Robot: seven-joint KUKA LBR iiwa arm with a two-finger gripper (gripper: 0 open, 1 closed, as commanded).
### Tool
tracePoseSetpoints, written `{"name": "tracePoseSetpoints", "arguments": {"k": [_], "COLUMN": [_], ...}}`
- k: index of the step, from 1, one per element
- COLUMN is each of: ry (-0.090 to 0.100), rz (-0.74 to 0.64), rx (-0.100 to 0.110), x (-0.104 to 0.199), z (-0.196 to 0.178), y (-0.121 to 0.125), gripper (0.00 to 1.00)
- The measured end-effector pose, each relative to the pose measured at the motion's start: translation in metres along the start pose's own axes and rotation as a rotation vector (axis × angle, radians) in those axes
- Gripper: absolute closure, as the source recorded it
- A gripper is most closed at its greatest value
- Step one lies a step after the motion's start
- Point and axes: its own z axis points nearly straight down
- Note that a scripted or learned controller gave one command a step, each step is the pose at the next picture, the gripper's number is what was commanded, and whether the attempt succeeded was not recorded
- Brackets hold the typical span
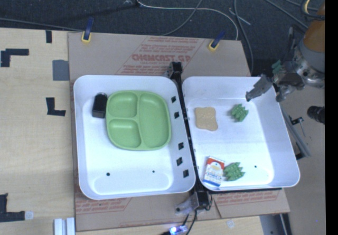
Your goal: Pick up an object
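The right bin (274,139) holds a tan slice of bread (206,119), a small green leafy toy (239,112), a red, white and blue carton (214,170) and a second green leafy toy (233,171) beside it. My gripper (267,93) hangs over the bin's upper right corner, up and to the right of the first green toy. Its two dark fingers stand apart, open, with nothing between them.
In the left bin (84,139) lie a green divided plate (139,120) and a small black block (99,105) at its left edge. A black divider with clips (182,123) runs between the bins. Cables (222,1) trail behind the bench.
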Motion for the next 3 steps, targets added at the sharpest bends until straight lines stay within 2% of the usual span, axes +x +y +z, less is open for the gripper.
{"name": "tracePoseSetpoints", "arguments": {"k": [1, 3], "ry": [-0.002, -0.001], "rz": [-0.003, -0.003], "rx": [-0.011, -0.005], "x": [0.001, 0.001], "z": [-0.007, 0.123], "y": [0.002, -0.001], "gripper": [0.0, 0.0]}}
